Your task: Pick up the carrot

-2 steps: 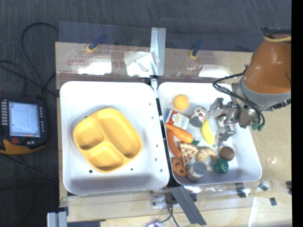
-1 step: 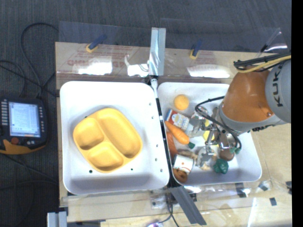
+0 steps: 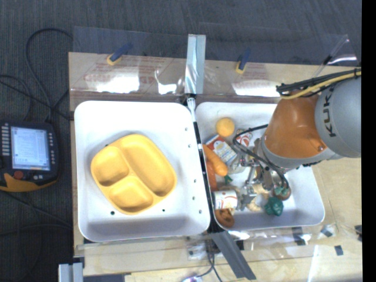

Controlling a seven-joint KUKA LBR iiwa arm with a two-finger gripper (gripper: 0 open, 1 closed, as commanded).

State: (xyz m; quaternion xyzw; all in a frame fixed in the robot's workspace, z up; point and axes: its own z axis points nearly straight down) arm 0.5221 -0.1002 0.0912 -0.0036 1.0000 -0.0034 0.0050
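carrot not yet secured

the carrot [image 3: 215, 163] lies along the 9 o'clock wall of the right bin [image 3: 314, 198], below a yellow ball [image 3: 224, 126] and beside a packet [image 3: 225, 152]. the end effector [image 3: 258, 184] hangs at the carrot's 4 o'clock; its state cannot be told. advice: shift toward 10 o'clock, align across the carrot's narrow width, clear of the wall and the packet.

My gripper [image 3: 257, 184] hangs over the right bin [image 3: 305, 207], the carrot [image 3: 215, 163] lying to its left; the tray [image 3: 133, 173] sits in the left bin [image 3: 94, 116].
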